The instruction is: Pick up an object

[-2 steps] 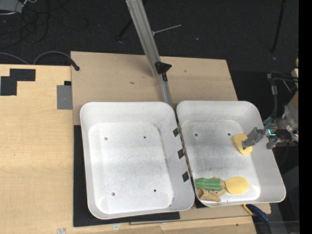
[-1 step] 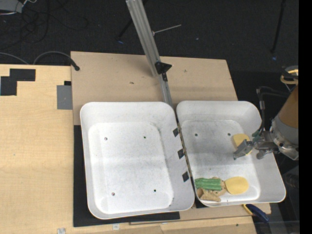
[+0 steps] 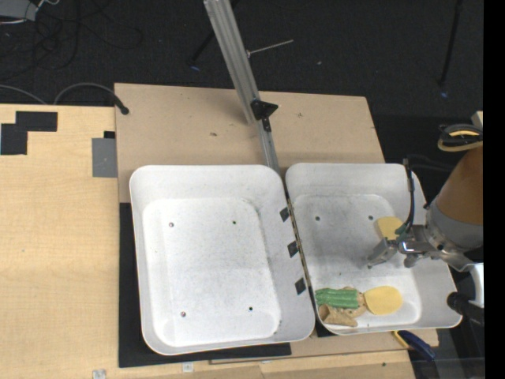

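My gripper (image 3: 382, 254) hangs low over the right bin (image 3: 347, 181), near its right-hand side, on the arm that comes in from the right edge. A pale yellow object (image 3: 387, 227) lies just above and behind it, partly hidden by the wrist. At the front of that bin a green ridged object (image 3: 337, 297) rests beside a yellow disc (image 3: 383, 299). A tan piece (image 3: 342, 317) lies under the green one. The gripper is some way above and to the right of these three.
The left bin (image 3: 207, 259) adjoins the right one, with black clips (image 3: 293, 248) along the shared rim. A slanted metal rail (image 3: 237, 61) rises behind the bins. Cables lie on the dark floor at the back.
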Tool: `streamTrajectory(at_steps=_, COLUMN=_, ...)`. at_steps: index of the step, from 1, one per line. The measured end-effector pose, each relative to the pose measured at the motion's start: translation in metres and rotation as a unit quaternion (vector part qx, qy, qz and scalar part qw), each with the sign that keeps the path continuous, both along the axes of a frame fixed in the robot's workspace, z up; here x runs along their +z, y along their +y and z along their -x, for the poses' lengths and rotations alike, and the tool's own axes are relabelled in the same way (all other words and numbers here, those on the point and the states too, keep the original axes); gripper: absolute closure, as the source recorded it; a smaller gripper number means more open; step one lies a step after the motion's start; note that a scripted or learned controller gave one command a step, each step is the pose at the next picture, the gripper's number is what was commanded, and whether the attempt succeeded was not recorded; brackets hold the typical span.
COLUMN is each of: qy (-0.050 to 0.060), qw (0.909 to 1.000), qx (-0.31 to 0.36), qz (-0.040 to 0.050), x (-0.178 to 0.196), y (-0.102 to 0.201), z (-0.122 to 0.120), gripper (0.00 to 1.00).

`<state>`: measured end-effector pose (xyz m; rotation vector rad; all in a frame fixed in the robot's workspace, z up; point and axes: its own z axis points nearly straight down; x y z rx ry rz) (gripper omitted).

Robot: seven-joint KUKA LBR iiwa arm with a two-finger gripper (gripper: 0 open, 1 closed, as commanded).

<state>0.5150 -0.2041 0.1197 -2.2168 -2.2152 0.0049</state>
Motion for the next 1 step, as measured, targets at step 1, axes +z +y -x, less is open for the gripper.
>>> streamTrajectory(at_steps=1, qy=-0.003, qw=1.0000, qx=0.000, qz=0.0012, x=-0.0280, y=0.0004, z=-0.0004, gripper=0.00)
